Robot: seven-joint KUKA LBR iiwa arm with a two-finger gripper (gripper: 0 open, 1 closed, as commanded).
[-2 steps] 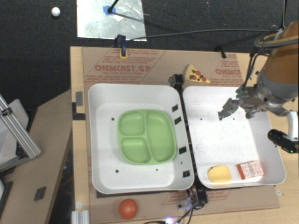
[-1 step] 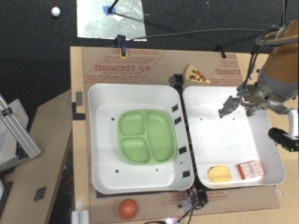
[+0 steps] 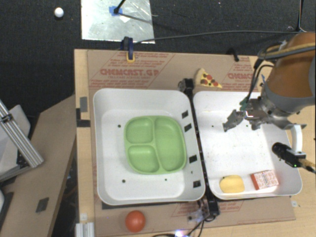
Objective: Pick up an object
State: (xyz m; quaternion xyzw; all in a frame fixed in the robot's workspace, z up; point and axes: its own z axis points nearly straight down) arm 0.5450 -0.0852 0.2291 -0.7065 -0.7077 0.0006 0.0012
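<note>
- The grey two-finger gripper (image 3: 232,123) hangs over the upper middle of the right-hand shallow white bin (image 3: 207,102), above bare floor; the arm reaches in from the right.
- Claw state: the fingertips are small and blurred, so whether they stand apart or together cannot be told. Nothing is seen between them.
- Pick candidates lie at the near edge of the same bin: a rounded yellow soft-looking object (image 3: 232,184) and, just beside it to the right, a small red and white printed carton (image 3: 264,180). Both are well apart from the gripper.
- The left-hand white bin (image 3: 106,107) bears a pale green three-compartment plastic tray (image 3: 154,144).
- Judgement: no grasp is made yet; the gripper probably needs to travel toward the near edge before descending.
</note>
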